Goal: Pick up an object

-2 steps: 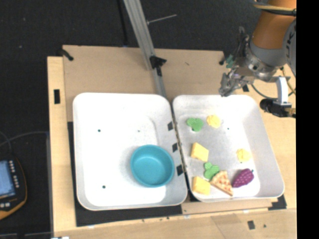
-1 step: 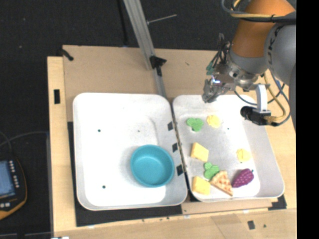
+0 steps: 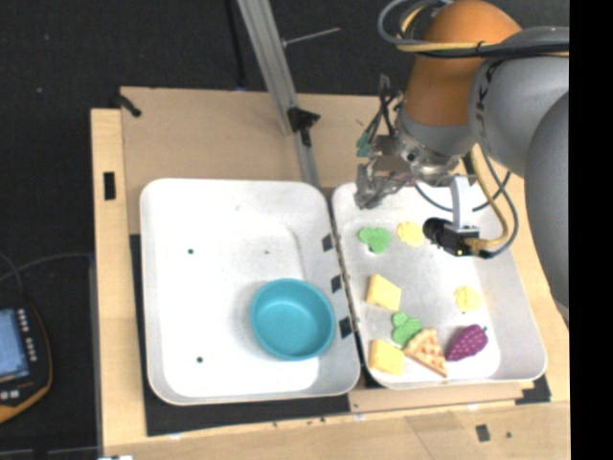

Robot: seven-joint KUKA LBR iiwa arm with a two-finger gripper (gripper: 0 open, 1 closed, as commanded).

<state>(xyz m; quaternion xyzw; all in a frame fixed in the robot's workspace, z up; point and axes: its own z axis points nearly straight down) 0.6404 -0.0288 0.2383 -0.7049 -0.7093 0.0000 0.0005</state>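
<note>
I see my hand (image 3: 372, 192) over the far edge of the right bin (image 3: 508, 295). I cannot tell if it grips anything. A green toy (image 3: 375, 240) lies just below it, a yellow one (image 3: 410, 233) beside.

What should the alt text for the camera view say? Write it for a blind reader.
A grey and orange robot arm reaches in from the right, its claw over the far left corner of the right bin, which holds small toy foods. The left bin holds a blue bowl.
</note>
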